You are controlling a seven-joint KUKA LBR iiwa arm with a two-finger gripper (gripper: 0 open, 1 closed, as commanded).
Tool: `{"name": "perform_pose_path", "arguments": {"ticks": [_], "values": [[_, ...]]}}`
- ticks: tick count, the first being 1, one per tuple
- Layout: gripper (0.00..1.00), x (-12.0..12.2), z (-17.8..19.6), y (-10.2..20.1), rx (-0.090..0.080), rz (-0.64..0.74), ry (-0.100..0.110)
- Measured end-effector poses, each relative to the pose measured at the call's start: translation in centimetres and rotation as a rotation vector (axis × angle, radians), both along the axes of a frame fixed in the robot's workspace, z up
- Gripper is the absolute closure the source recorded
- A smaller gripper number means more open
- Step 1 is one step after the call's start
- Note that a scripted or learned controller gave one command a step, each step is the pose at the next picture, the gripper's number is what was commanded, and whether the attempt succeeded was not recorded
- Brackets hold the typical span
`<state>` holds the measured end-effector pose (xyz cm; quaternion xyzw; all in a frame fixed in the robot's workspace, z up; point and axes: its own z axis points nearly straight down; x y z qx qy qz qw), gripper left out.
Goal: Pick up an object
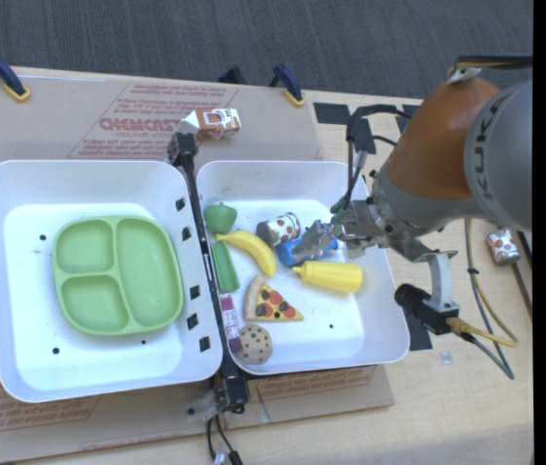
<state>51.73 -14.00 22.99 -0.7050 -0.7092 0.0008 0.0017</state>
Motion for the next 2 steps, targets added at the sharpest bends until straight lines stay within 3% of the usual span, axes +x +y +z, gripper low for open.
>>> {"name": "perform_pose_path", "arguments": {"ticks": [1,2], "values": [[0.00,-1.8,-12.4,-7.2,0.000,0.000,0.004],[1.00,-1.6,-11.3,-7.1,-0.001,0.006,0.003]]}}
